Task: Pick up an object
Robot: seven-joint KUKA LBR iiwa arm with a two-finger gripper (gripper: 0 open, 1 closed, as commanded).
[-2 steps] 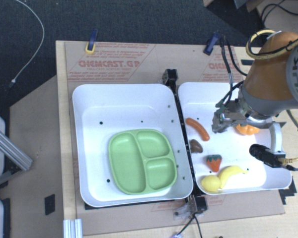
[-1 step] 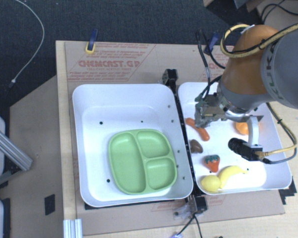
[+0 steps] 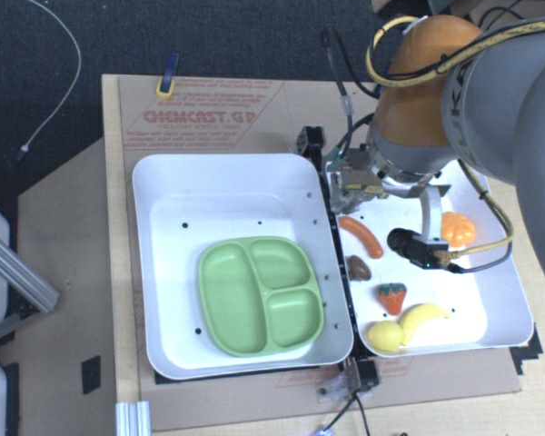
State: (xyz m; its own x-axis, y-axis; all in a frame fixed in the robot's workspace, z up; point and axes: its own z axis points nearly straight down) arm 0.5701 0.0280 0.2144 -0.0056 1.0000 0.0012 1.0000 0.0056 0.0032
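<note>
My gripper (image 3: pixel 352 192) hangs over the left rim of the right bin (image 3: pixel 500 330), at its far end. Just below it, a reddish-orange sausage (image 3: pixel 361 234) lies slantwise on the bin floor. A small brown piece (image 3: pixel 358 267) sits below the sausage. A red strawberry (image 3: pixel 391 297) lies toward the bin's middle, and a yellow lemon (image 3: pixel 386 336) with a yellow banana (image 3: pixel 422 318) rests at the near edge. An orange fruit (image 3: pixel 459 229) sits to the right, partly behind the arm.
The left bin (image 3: pixel 163 243) holds a green divided plate (image 3: pixel 259 294). The grey arm with its orange band (image 3: pixel 431 71) covers the far right of the right bin. A cardboard sheet (image 3: pixel 200 107) lies behind the bins.
</note>
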